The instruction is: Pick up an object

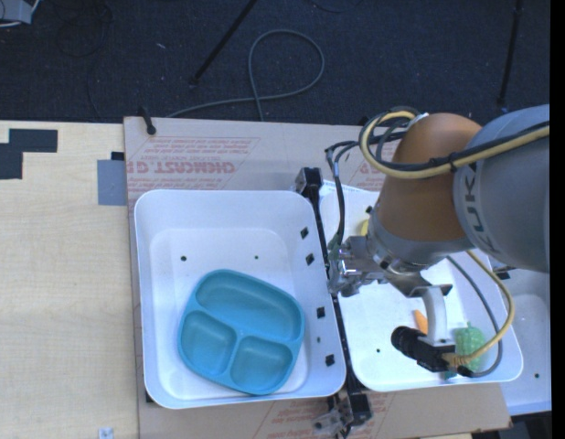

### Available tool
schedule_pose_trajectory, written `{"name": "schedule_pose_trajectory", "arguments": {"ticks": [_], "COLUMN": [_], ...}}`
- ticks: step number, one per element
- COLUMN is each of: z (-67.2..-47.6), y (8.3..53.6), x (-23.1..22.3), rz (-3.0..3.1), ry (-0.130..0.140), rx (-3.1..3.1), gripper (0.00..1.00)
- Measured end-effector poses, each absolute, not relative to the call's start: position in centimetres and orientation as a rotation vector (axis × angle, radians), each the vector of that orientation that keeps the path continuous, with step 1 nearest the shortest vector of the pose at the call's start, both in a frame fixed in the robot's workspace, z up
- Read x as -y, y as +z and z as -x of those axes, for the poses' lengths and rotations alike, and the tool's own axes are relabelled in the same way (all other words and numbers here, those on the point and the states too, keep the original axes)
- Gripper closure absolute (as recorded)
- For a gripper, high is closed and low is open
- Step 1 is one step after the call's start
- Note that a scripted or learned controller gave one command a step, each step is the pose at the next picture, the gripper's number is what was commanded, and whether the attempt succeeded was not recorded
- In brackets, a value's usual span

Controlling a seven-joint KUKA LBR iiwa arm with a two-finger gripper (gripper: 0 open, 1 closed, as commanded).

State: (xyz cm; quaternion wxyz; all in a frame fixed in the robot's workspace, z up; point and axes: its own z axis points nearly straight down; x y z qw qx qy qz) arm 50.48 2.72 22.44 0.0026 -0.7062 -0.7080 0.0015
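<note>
My gripper (352,276) hangs under the big grey and orange wrist, low over the left side of the right bin (374,373), close to the wall between the two bins. A small orange object (418,320) lies in the right bin toward its front. To its right sits a green fuzzy object (470,341) near the front right corner. Both lie apart from the gripper, to its right and nearer the camera. The arm hides much of the right bin's floor.
A blue divided plate (241,330) lies in the left bin (173,218), toward its front. A brown cardboard sheet (200,158) lies under both bins, on the pale wooden bench (54,291). Cables trail on the dark floor behind.
</note>
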Motion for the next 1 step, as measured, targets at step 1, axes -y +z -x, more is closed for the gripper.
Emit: {"name": "schedule_pose_trajectory", "arguments": {"ticks": [1], "z": [-49.56], "y": [21.67], "x": [-7.31], "rz": [2.213], "ry": [0.005], "rx": [2.222], "gripper": [1.00]}}
